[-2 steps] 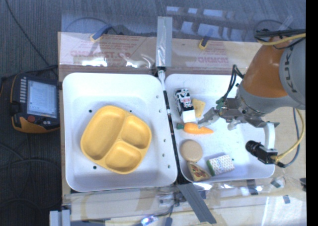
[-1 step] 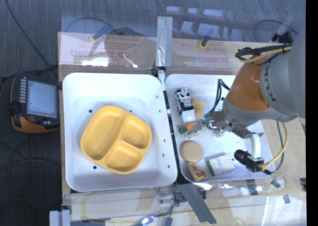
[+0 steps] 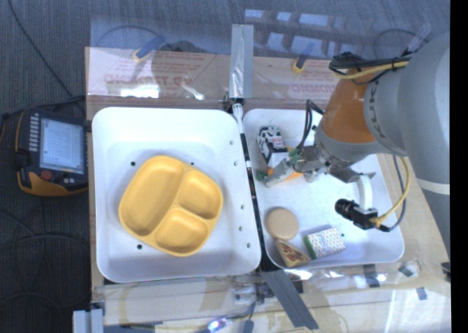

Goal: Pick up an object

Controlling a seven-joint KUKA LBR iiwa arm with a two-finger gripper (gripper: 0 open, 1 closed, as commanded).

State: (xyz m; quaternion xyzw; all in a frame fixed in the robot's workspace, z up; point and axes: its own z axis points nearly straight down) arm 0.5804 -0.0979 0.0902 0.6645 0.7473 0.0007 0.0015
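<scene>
My gripper (image 3: 296, 162) is low in the right bin (image 3: 380, 251), at its upper middle, under the grey wrist and orange band. Its tips sit among small items there: an orange and green piece (image 3: 281, 171) just left of it and a black-and-white spotted toy (image 3: 271, 138) farther up left. Whether anything is between the tips is hidden by the wrist. Near the bin's front lie a round tan disc (image 3: 281, 222), a green patterned box (image 3: 325, 241) and a wedge-shaped pizza-slice toy (image 3: 292, 255).
The left bin (image 3: 110, 130) holds a yellow three-compartment plate (image 3: 170, 203). A black cable connector (image 3: 351, 211) and yellow cable hang from the arm over the right bin's right side. A teach pendant (image 3: 53, 150) lies on the floor at far left.
</scene>
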